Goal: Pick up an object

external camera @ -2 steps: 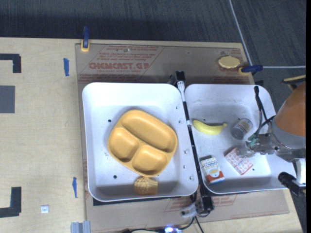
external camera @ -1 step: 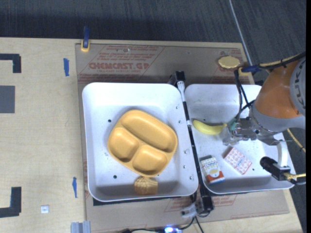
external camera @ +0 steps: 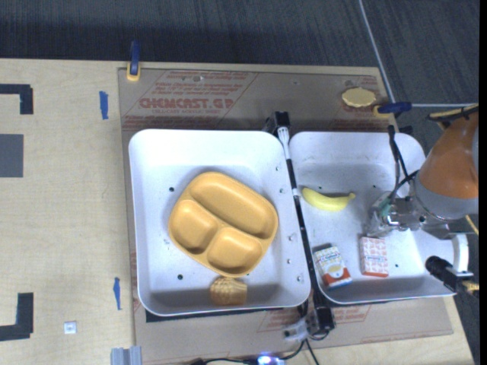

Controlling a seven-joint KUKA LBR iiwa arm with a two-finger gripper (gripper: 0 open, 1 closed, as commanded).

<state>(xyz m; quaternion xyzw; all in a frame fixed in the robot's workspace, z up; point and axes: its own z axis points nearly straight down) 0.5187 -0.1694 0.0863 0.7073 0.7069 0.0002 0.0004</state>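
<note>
The gripper (external camera: 383,217) hangs low in the right bin (external camera: 358,152), near its right wall, and whether it is open or closed cannot be told. A small red-and-white carton (external camera: 374,255) lies on the bin floor just below it, apparently not touching. A second carton (external camera: 332,265), with a blue base, lies further left of that one. A banana (external camera: 327,199) rests to the gripper's left, well apart. The arm (external camera: 449,175) enters from the right, its orange band above the wrist. The left bin (external camera: 144,204), beyond the banana, holds a yellow divided plate (external camera: 222,222) and a small woven brown object (external camera: 228,290).
</note>
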